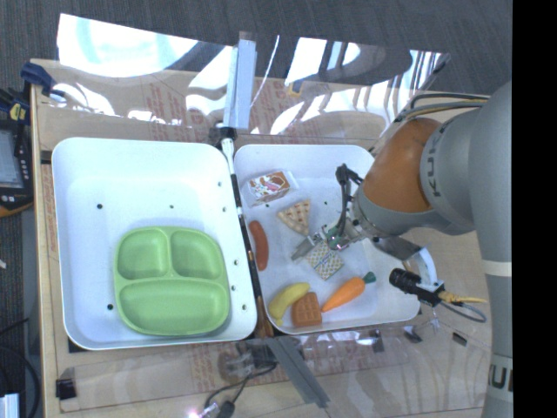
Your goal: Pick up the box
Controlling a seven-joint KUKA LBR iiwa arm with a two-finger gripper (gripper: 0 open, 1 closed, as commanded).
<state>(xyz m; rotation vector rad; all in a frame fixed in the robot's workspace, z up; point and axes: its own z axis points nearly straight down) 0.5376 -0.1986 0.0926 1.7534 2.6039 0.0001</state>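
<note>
While the arm [435, 177] reaches in from the right, these lines describe the two white bins sitting side by side on the bench, seen from above at a slant.

Left bin [87, 190]: a shallow white bin holding one thing, a green plate [171, 281] with three compartments, lying flat toward the near side.

Right bin [270, 157]: a shallow white bin holding several small toy foods and the gripper.

Box [268, 185]: a small flat packet with red and white print, lying in the far left corner of the right bin, apart from the gripper.

Waffle [296, 216]: a tan wedge just beside the box, toward the middle of the bin.

Sausage [259, 244]: a reddish stick lying along the left wall of the right bin.

Banana [287, 300]: yellow, near the front left corner, touching a brown block [305, 310] at the front wall.

Carrot [345, 293]: orange with a green top, lying at a slant near the front, right of the brown block.

Checked piece [325, 262]: a small grey patterned square in the middle of the right bin, directly under the gripper.

Gripper [324, 240]: low over the middle of the right bin, between the waffle and the carrot; whether its fingers are apart or together cannot be made out, and nothing is seen held between them.

Arm: grey with an orange band, covering the right bin's right side.
</note>
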